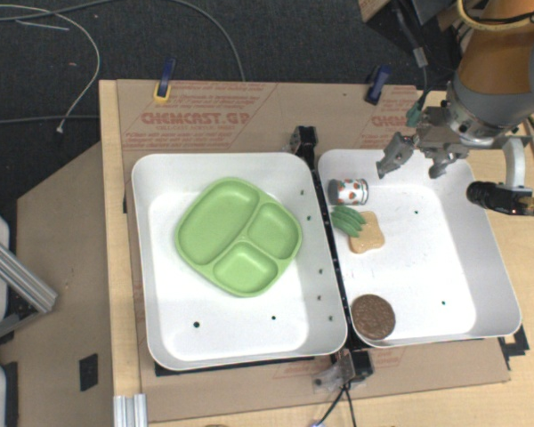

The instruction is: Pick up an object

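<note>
My gripper (416, 159) hangs over the back edge of the right bin (454, 265), its two grey fingers spread apart with nothing between them. A small can (349, 191) lies on its side in the bin's back left corner, to the left of and below the gripper. In front of the can sit a green leafy toy (347, 220) and a tan bread-like piece (367, 238). A round brown disc (373, 317) rests at the bin's front left corner.
The left bin (160, 310) holds a green three-compartment plate (238, 236). A black clamp (303, 140) sits between the bins at the back. Blue clips (166, 76) (377, 84) hold the cardboard base. The arm's wrist (494, 78) rises at the upper right.
</note>
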Available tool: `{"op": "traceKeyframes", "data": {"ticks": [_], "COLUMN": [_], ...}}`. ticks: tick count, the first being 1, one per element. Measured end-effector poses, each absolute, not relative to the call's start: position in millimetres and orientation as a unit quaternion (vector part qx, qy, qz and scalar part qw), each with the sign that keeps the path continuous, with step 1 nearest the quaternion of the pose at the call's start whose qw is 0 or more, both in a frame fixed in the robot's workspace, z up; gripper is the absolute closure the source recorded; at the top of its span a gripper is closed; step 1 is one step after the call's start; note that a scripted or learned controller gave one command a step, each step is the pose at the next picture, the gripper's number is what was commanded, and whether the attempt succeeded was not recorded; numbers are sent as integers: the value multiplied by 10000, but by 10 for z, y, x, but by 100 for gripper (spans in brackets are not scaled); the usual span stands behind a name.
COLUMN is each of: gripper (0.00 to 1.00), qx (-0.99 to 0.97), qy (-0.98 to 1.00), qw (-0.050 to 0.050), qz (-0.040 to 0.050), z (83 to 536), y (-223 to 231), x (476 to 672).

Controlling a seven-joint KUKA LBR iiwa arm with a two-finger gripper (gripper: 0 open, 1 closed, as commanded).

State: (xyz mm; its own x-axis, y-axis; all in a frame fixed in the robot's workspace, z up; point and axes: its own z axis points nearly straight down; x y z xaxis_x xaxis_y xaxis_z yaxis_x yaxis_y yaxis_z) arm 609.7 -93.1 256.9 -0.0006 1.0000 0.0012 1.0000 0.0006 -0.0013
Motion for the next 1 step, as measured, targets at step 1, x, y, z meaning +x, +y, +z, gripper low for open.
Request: {"op": "traceKeyframes", "data": {"ticks": [1], "gripper": [0], "qx": [-7069], "qy": [-7074], "qw": [8], "qz": [0], "z": [2570], "y": [-931], "x": [6097]}}
